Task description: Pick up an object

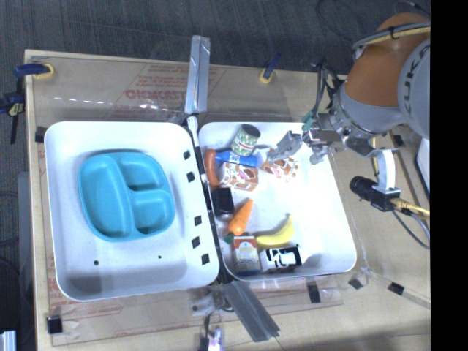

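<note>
- the table [88, 75] carries two white bins side by side: the left bin [66, 269] and the right bin [333, 225]
- a blue tray [126, 194] with compartments lies flat in the left bin, toward its far half
- the arm [384, 79] reaches in from the right, orange band above the wrist, and its gripper [287, 146] hangs over the far part of the right bin
- how wide the gripper stands, i cannot tell; nothing is plainly seen in it
- a snack pack [281, 168] lies just below the gripper, whether touching it is unclear
- a can [246, 139] stands tilted at the far side of the right bin, left of the gripper
- a patterned packet [240, 175] lies just beside the can, on its near side
- an orange tube [212, 165] lies along the left wall of the right bin
- a black block [224, 199] sits just near of the tube
- a carrot [240, 216] lies slanted beside the block
- a banana [274, 232] lies near the carrot, toward the middle of the bin
- a small carton [246, 254] and a black-and-white box [283, 257] sit against the near wall, side by side
</note>
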`<state>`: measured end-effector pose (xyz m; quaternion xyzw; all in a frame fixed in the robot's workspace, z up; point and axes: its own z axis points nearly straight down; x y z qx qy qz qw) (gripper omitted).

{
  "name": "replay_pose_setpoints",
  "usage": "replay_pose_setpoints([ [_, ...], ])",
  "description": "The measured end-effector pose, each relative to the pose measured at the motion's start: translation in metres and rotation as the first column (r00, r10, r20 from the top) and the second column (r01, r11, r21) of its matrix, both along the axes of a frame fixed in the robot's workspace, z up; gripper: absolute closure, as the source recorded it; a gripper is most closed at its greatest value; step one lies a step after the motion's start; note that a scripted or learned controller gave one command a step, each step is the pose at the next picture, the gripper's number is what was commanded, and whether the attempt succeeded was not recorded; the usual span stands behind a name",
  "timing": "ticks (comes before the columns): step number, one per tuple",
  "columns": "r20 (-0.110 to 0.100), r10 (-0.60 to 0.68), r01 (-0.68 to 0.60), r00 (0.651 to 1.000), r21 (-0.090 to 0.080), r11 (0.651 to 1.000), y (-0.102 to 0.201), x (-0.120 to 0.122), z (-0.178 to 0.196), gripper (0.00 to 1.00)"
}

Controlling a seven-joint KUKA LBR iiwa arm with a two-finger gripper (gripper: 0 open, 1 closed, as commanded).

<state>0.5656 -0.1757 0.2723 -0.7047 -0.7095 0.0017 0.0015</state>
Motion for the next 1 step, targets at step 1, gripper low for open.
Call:
replay_pose_setpoints([
  [1,0.007,0.144,-0.144,0.989,-0.002,0.99,-0.0216,0.0138,0.0071,0.0],
])
